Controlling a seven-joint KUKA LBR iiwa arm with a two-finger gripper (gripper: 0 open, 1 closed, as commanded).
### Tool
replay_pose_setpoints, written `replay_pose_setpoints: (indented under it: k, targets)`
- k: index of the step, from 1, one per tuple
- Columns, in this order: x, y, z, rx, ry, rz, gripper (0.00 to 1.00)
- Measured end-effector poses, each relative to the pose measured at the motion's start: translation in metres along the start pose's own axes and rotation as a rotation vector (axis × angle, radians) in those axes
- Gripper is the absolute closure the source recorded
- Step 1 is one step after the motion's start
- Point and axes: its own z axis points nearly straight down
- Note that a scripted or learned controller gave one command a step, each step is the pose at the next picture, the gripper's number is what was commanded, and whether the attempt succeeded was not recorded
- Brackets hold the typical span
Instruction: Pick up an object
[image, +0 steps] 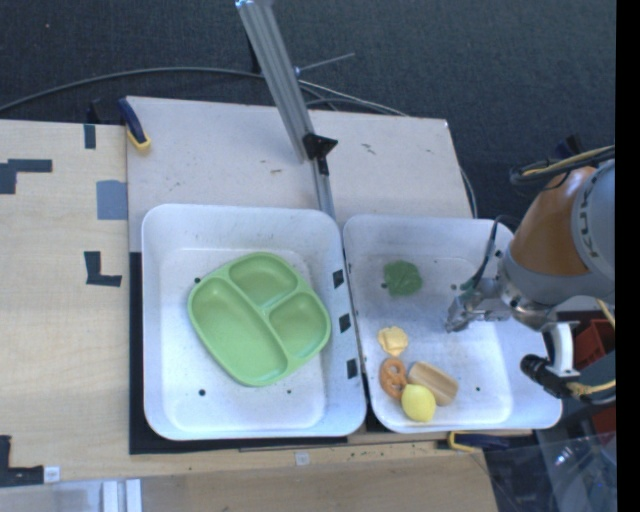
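Gripper (458, 318) on the grey arm (560, 245) hangs low over the right bin (470, 235); its state cannot be told at this size. Nearby lie a green lump (403, 277), a pale yellow piece (393, 341), an orange ring (392, 376), a tan block (433, 382) and a yellow ball (418, 403). A green divided tray (258, 317) sits in the left bin (160, 330).

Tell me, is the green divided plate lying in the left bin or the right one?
Left bin: the green divided plate lies flat inside it.
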Motion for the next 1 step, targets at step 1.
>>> replay_pose_setpoints:
  k: [1]
  targets:
    - [0.0097,0.0013,-0.0469,-0.005,-0.001,0.0,1.0]
